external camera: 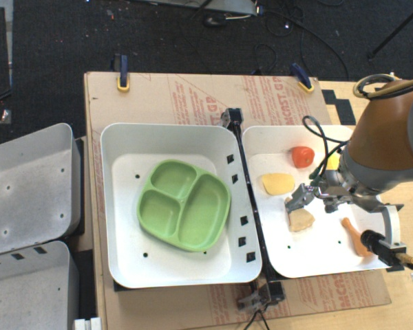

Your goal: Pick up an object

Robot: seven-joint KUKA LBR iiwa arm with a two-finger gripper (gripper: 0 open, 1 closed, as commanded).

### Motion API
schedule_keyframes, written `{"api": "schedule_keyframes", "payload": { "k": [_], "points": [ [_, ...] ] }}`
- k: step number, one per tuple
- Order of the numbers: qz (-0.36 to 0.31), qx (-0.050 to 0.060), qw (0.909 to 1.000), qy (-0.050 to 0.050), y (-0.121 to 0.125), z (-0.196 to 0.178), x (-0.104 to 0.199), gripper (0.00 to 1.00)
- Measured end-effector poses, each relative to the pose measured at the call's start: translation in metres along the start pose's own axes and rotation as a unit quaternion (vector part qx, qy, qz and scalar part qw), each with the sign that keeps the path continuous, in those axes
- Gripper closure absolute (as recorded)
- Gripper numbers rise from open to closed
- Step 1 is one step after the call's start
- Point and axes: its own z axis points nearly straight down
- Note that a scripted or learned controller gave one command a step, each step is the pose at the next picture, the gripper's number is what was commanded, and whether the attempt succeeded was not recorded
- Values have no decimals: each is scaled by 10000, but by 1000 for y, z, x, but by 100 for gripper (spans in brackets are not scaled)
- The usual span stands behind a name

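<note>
My gripper [301,199] hangs low over the middle of the right bin [316,270], coming in from the right. Just below it and touching or nearly touching lies a tan chunk [302,221]. A pale yellow lump [278,183] rests to the gripper's upper left. A red round object [303,156] lies near the bin's back. An orange carrot-like piece [352,234] sits toward the front right. A small yellow item [332,162] peeks out beside the arm, mostly hidden by it.
The left bin [117,184] holds a green three-compartment plate [184,205]. A black divider with clips [244,184] runs between the bins. The grey and orange arm [385,143] covers the right bin's far right side. White lids [27,184] lie off the bench at left.
</note>
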Motion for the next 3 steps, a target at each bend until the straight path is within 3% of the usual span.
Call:
{"api": "schedule_keyframes", "payload": {
  "k": [1, 2, 3],
  "points": [
    [-13, -65, 10000, -9, 3, -6, 0, 0],
    [-2, -46, 10000, -6, 9, 41, -4, 0],
    [-2, -37, 10000, -1, -1, 91, 0, 0]
  ]
}}
